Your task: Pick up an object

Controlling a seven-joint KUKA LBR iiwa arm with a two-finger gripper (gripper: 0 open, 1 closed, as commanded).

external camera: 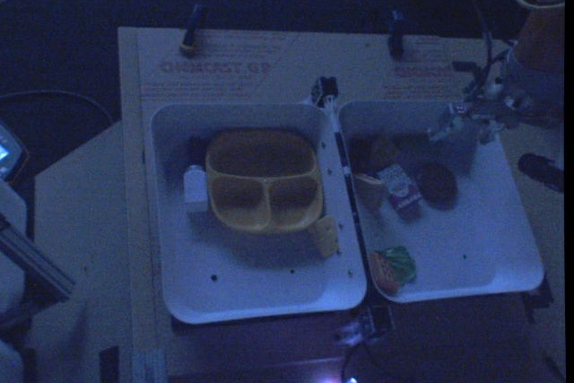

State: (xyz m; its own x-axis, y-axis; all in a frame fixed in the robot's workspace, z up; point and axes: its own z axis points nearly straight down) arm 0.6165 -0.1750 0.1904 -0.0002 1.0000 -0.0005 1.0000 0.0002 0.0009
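Observation:
The light is dim. My gripper (459, 139) hangs over the back right part of the right bin (484, 260), below the orange band of the arm (543, 36). Just in front of it lie a dark round object (437, 182) and a small carton (400, 187). A brown piece (382, 152) and a pale wedge (369, 189) rest near the bin's left wall. A green and orange item (393, 266) sits at the front left corner. I see nothing held.
The left bin (260, 287) holds a yellow divided plate (265, 179), a small white bottle (195, 187) to its left and a yellow wedge (326, 235) at its front right. Two clamps (191, 39) (395, 31) stand on the bench's far edge.

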